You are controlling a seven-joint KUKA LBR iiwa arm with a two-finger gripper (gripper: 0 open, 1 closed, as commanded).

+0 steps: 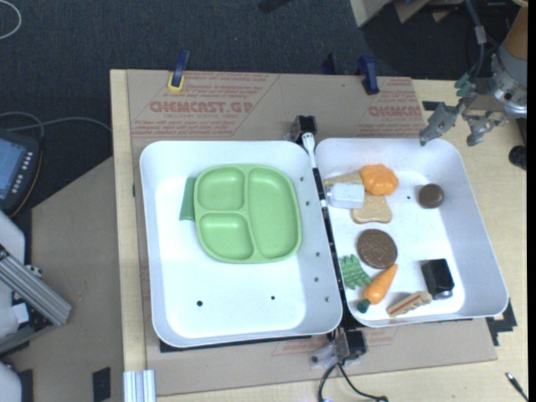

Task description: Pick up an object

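Note:
My gripper (457, 129) hovers at the upper right, over the back rim of the right bin (481, 224), with its fingers spread open and nothing between them. In that bin lie an orange piece (379, 179), a white block (346, 195), a tan bread slice (373, 213), a small brown ball (430, 195), a round brown patty (376, 248), a green leafy piece (353, 271), a carrot (379, 285), a black box (436, 277) and a tan stick (409, 303). All of them lie below and left of the gripper.
The left bin (167, 258) holds a green three-compartment plate (248, 213). Both bins rest on a cardboard sheet (251, 107) fixed with a yellow clamp (177, 72) and a blue clamp (367, 72). Cables and grey equipment stand off the bench at the left.

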